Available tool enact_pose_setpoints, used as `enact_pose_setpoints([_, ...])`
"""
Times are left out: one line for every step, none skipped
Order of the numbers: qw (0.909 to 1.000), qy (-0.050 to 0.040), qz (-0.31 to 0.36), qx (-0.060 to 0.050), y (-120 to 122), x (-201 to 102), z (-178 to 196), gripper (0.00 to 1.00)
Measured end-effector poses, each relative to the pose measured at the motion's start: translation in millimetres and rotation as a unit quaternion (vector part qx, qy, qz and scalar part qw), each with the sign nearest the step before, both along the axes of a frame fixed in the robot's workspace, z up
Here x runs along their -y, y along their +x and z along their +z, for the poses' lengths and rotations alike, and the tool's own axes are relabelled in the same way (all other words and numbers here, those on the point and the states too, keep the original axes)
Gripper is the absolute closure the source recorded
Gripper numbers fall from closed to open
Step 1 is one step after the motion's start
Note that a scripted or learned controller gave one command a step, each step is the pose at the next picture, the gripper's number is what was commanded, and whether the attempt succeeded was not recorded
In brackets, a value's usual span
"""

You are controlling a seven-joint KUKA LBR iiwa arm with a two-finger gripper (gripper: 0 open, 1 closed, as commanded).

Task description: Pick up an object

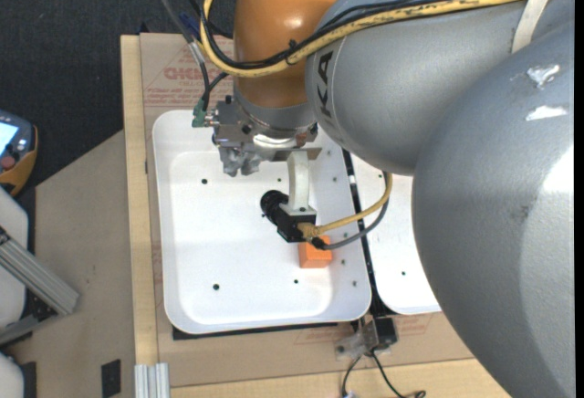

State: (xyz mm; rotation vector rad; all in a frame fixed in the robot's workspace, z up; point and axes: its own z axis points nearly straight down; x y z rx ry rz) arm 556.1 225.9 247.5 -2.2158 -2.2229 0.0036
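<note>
Camera view: hand (239, 157) sits low over upper part of left bin (210, 236); released or clenched, cannot tell. Orange block (315, 256) lies near bin's right side, apart from hand. Risk: descent here likely grabs nothing, since hand isn't over block.

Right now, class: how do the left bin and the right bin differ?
The left bin shows almost whole; the right bin is mostly hidden by the arm. The left bin holds an orange block; the right bin's contents cannot be told. The gripper hangs over the left bin, not the right. Both are white and shallow.
</note>
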Motion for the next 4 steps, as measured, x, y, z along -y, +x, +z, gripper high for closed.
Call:
enact_pose_setpoints([1.0000,-0.0005,-0.002,0.000,-37.8,13.1,6.0,1.00])
enact_pose_setpoints([1.0000,-0.0022,-0.002,-0.002,11.1,2.1,-106.5,1.00])
enact_pose_setpoints([1.0000,0.0012,-0.001,0.009,86.5,1.4,-13.1,1.00])
enact_pose_setpoints([1.0000,-0.0011,-0.002,-0.004,3.7,1.4,-63.2,1.00])
